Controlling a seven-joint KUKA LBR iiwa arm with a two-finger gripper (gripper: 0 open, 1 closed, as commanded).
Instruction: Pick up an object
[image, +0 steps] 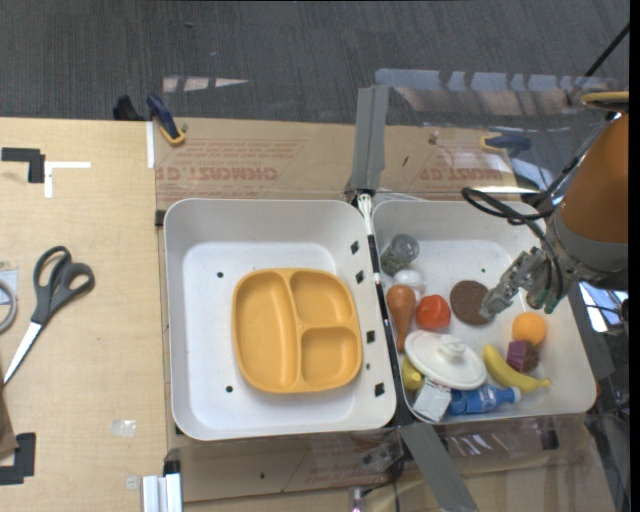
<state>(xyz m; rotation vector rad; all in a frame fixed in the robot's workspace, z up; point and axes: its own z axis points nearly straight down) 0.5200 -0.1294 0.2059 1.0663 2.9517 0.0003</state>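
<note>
Brown disc (468, 300) lies mid-way in the right bin (570, 400), touching the gripper (497, 297); whether its jaws are open or closed, I cannot tell. Nearby: orange (529, 328), banana (510, 369), white lid (446, 359).

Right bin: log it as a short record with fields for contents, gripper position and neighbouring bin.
bin: right bin, white, shallow
gripper: low over the brown disc
centre: carrot beside tomato
front: white lid, blue bottle, banana
right side: orange above purple block
back: clear glass
neighbouring bin: left bin holds a yellow divided tray
</note>
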